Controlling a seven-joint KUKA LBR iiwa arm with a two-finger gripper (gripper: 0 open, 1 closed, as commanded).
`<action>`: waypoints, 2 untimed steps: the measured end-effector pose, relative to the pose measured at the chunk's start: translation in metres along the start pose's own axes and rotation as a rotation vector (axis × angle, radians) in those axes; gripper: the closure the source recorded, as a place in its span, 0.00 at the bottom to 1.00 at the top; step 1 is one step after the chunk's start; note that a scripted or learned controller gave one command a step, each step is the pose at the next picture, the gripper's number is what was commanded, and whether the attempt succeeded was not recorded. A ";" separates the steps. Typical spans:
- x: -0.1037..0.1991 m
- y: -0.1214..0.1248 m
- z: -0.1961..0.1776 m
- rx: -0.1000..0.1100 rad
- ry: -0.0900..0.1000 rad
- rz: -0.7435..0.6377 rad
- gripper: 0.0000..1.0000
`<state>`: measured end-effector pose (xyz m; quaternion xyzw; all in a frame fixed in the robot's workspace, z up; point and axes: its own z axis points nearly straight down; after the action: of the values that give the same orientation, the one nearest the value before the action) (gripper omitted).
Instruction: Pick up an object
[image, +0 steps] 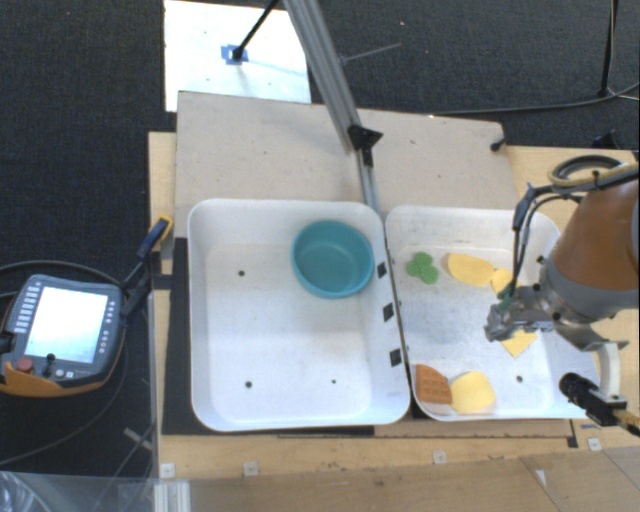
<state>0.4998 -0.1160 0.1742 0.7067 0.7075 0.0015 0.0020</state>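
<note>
— Hovering where? Gripper (507, 325) hanging low at the right of the frame, over the right bin (470, 225), touching a yellow wedge (519, 345).

— Gripping it? Impossible to tell how far open, or whether holding anything

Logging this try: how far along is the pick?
Done: the arm has reached the right bin, claw low over a yellow piece. In hand: nothing visibly gripped. Left: grasp and lift; the other yellow pieces, green piece and brown piece lie untouched.
</note>
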 end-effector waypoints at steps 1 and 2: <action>0.000 0.001 -0.051 0.000 0.000 0.001 1.00; 0.047 0.013 -0.045 0.004 0.002 -0.004 1.00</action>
<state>0.5126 -0.0693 0.2194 0.7054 0.7088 0.0006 -0.0002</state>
